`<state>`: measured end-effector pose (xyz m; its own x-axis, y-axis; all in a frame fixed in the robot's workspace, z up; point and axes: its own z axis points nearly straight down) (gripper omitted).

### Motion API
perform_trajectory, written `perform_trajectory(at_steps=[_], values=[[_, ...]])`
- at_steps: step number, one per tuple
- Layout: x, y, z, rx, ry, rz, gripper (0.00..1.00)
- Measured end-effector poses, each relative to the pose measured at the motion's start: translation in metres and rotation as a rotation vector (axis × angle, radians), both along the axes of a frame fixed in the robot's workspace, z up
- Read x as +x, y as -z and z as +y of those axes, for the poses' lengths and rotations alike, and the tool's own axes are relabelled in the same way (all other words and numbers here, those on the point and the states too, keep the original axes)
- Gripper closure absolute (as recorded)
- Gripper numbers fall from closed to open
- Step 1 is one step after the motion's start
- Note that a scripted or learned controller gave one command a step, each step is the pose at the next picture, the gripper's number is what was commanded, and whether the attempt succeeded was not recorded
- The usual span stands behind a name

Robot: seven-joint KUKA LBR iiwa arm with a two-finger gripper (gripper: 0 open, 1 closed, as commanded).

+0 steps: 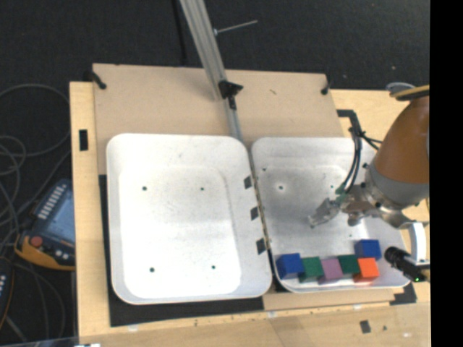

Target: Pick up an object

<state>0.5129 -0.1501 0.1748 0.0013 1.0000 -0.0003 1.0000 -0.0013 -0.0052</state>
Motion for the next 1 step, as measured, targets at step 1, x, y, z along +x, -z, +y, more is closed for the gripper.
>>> perform_trajectory(at_steps=[1], values=[[-0.028, 0.078, -0.0397, 0.005, 0.0, -0.009, 0.0]])
